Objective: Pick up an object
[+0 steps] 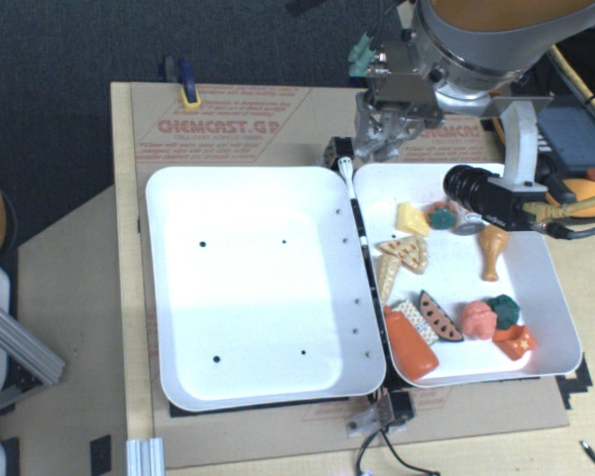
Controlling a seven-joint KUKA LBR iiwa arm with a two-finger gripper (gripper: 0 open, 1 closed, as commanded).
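My gripper hangs over the back left corner of the right bin, just above its rim. Nothing shows under it. The right bin holds several toy foods. A yellow cheese wedge lies closest to the gripper, with a teal piece beside it. A tan drumstick lies to the right. A waffle triangle sits by the left wall. Toward the front lie a watermelon slice, an orange carrot, a pink lump, a dark green piece and an orange-red piece.
The left bin sits beside the right one, their walls touching along a black-edged seam. Both rest on a cardboard sheet. A blue and yellow clamp holds the sheet's back left edge.
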